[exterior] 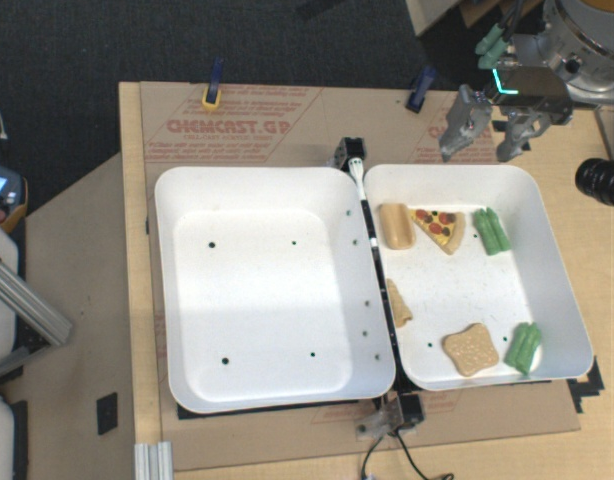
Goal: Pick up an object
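Cardboard-covered bench, two white bins side by side, the gripper poised above the far rim of the right bin.

Nothing was held: the two fingers were spread apart with bare cardboard seen between them. Inside the right bin, a bread roll, a pizza slice and a green piece were lined up along the far side, nearest the gripper; a toast slice and a second green piece lay at the near side. The approach was judged unfinished; next, one object had to be chosen, the gripper lowered into the bin astride it, and the fingers closed.
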Controlling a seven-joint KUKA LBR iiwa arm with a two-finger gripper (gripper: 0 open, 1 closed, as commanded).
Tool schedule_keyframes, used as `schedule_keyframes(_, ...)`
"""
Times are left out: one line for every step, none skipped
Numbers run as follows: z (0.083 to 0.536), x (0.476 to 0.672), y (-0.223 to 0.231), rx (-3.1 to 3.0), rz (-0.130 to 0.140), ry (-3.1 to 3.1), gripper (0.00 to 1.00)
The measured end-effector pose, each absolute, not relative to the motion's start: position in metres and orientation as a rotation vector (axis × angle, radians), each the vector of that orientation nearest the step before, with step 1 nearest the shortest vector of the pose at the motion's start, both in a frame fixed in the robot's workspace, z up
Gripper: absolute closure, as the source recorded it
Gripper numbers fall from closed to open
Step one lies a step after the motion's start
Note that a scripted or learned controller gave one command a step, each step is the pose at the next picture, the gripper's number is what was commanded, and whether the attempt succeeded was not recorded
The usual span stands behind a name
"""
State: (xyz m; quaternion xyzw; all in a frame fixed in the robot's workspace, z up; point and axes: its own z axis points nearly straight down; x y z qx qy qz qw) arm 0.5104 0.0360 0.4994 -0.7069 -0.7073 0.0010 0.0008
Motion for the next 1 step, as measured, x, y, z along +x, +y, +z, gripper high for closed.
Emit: schedule_keyframes(0.538,0.4783,0.0713,-2.219,-0.01,-2.229,0.0)
